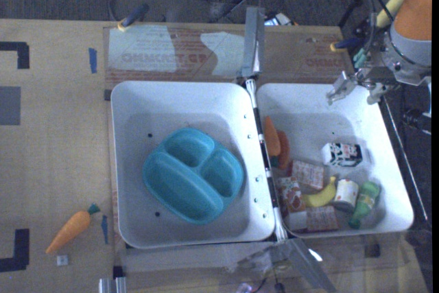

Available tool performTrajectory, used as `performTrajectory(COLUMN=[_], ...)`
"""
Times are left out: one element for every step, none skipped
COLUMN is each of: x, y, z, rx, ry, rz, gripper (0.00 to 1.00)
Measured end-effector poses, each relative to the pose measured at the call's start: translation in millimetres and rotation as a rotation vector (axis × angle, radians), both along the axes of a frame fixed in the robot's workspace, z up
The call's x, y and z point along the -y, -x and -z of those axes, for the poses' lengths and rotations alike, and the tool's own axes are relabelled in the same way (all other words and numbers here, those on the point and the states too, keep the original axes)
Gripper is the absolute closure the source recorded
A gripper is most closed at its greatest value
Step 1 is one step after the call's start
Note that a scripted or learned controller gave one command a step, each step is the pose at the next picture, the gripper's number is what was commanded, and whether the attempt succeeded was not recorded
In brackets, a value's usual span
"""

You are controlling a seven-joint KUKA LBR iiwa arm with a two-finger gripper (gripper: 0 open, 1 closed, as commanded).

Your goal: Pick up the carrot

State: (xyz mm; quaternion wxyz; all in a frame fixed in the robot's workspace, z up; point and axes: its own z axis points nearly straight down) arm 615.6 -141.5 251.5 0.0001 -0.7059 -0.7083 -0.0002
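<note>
An orange carrot [273, 136] leans against the left wall of the right bin [384, 141], with a darker orange piece [283, 151] right beside it. A second orange carrot with a green top [69, 230] lies on the wooden bench outside the bins, at the lower left. My gripper [354, 93] hangs over the right bin's far right corner, well away from both carrots. Its fingers stand open with nothing between them.
The left bin [130, 106] holds a blue divided plate [194, 175]. In the right bin lie a black-and-white carton [341, 154], a banana [321, 197], a white can [346, 193], a green bottle [365, 202] and several flat packets [307, 173].
</note>
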Motion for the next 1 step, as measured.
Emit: performTrajectory(x=[-54.5], y=[-21.2], z=[4.7], rx=[0.003], ry=[0.000], rz=[0.102], gripper=[0.00])
